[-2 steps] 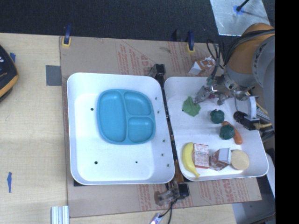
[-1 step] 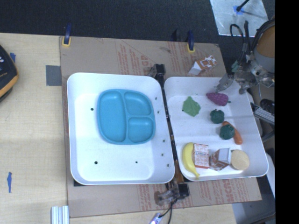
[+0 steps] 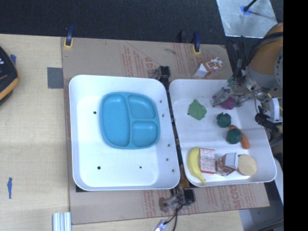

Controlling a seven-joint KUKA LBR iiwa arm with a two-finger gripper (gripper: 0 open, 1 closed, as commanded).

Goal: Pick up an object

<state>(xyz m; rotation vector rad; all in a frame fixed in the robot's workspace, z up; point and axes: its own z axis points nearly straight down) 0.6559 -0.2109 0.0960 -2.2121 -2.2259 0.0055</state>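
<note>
Gripper (image 3: 227, 96) sits at the upper right of the frame, over the top right corner of the right-hand shallow white bin (image 3: 207, 136), w/ the grey arm and its orange band (image 3: 267, 57) coming in from the right edge. We can't tell if it's open or closed; its grey metal bunches around a small purple object (image 3: 230, 102) lying on the bin floor, and we can't say whether that piece is gripped or just beside it.

Now L to R. At the far left edge we see part of a black-and-yellow device (image 3: 6, 77) on the pale wooden bench (image 3: 29, 143), then a grey tape patch (image 3: 54, 77). A brown cardboard sheet (image 3: 120, 57) lies under both bins, pinned at the top by a blue clamp (image 3: 69, 35). The left-hand shallow white bin (image 3: 86, 162) holds a light blue plastic divided plate (image 3: 130, 119), approx. centred, slightly toward the top.

In the right-hand bin: a flat green leafy piece (image 3: 196, 109) upper left; a yellow banana (image 3: 193, 164) along the lower left wall, touching a red-and-white packet (image 3: 207, 160); next a brown-and-grey wrapped item (image 3: 227, 162), then a round tan disc (image 3: 247, 165). Above these, two dark green lumps (image 3: 223, 120) (image 3: 234, 136), the lower one touching a small orange carrot-like piece (image 3: 245, 140). Outside the bin, above it, lies an orange-and-white carton (image 3: 209, 67).
</note>
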